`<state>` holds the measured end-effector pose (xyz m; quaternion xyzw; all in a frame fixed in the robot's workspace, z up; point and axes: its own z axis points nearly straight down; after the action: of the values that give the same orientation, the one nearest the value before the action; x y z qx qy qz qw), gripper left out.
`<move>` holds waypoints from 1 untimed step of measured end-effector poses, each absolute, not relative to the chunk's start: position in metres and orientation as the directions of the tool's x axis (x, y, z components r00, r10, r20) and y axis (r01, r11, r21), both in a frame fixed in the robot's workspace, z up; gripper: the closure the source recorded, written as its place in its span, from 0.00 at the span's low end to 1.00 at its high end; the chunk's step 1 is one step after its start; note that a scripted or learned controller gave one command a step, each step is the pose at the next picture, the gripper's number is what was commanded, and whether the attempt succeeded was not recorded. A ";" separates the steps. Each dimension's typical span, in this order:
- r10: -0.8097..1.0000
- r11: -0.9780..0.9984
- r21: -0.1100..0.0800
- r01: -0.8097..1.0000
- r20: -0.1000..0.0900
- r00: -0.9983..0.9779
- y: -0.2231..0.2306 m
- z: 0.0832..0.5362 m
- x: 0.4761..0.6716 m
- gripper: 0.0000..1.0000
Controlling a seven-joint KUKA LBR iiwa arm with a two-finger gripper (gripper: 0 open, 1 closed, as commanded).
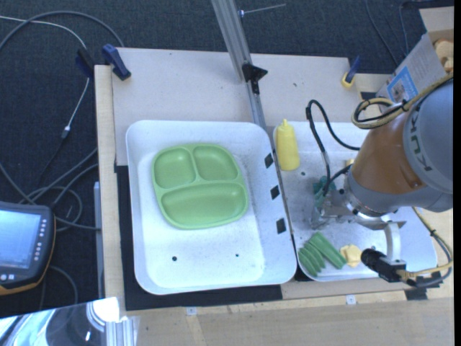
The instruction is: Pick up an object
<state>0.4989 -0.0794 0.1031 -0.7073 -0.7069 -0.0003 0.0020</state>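
Note:
In the right bin (306, 175) a yellow squeeze bottle (287, 146) lies near the far left corner. A green ribbed toy (320, 253) like a bunch of pods rests at the near edge, with a small yellow piece (351, 254) beside it on the right. My gripper (324, 215) reaches down in the middle of this bin, just above the green toy and apart from the bottle. The orange and grey wrist (385, 171) hides the bin's right half. Nothing shows in the gripper's hold.
The left bin (144, 258) holds a light green divided plate (199, 186). A metal pole (234, 27) slants in from the top toward the wall between the bins. Black cables (320, 132) hang over the right bin. A cardboard box (425, 56) stands at the far right.

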 end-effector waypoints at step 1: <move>1.000 0.001 0.007 1.000 -0.001 -0.001 -0.080 0.167 0.501 1.00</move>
<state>0.5013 -0.0795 0.1671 -0.7066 -0.7076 -0.0023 -0.0030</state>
